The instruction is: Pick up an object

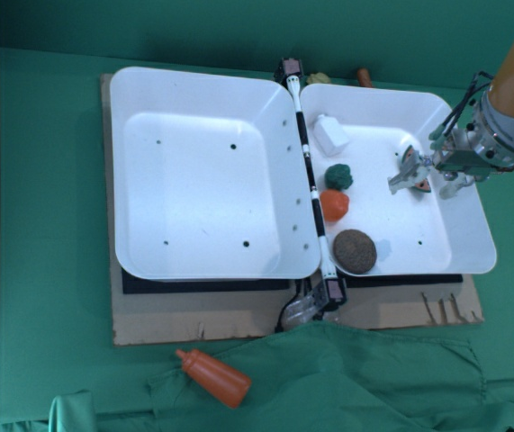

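While poised with the gripper (414, 174) low in the right bin (473, 259), just beside a small orange scrap (424, 185) (how far open, or whether gripping it, cannot tell), could easily knock that scrap aside and lift away with nothing.

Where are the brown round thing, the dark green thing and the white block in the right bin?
brown round thing (355, 251): camera view, middle of its top face.
dark green thing (338, 176): camera view, middle of its lumpy top.
white block (330, 134): camera view, middle of its upper face.
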`<state>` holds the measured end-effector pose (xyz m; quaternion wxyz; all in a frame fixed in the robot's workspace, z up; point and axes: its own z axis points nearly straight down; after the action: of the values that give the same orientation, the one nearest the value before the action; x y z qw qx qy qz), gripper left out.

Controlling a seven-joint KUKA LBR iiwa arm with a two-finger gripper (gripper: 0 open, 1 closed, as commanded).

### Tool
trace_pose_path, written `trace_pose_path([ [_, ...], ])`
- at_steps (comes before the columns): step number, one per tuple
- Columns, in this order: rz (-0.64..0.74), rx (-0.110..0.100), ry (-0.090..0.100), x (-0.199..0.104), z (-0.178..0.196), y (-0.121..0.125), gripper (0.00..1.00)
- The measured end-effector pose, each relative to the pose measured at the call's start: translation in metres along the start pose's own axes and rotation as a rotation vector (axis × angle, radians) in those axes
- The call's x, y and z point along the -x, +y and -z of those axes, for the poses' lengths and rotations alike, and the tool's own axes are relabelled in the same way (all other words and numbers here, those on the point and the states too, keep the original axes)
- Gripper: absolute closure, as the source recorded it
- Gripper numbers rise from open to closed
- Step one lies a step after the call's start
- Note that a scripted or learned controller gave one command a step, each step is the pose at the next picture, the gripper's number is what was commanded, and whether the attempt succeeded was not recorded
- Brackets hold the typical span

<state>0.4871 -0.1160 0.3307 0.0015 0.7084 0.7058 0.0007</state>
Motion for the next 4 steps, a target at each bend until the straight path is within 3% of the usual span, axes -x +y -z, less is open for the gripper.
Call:
trace_pose_path([
  [1, 0.001, -0.009, 0.002, -0.017, -0.092, 0.021, 0.0],
  [2, -0.002, -0.005, 0.001, -0.007, -0.122, 0.011, 0.0],
  [3, -0.008, -0.005, -0.002, 0.052, -0.139, -0.022, 0.0],
  [4, -0.004, 0.004, -0.003, 0.049, -0.127, -0.019, 1.0],
])
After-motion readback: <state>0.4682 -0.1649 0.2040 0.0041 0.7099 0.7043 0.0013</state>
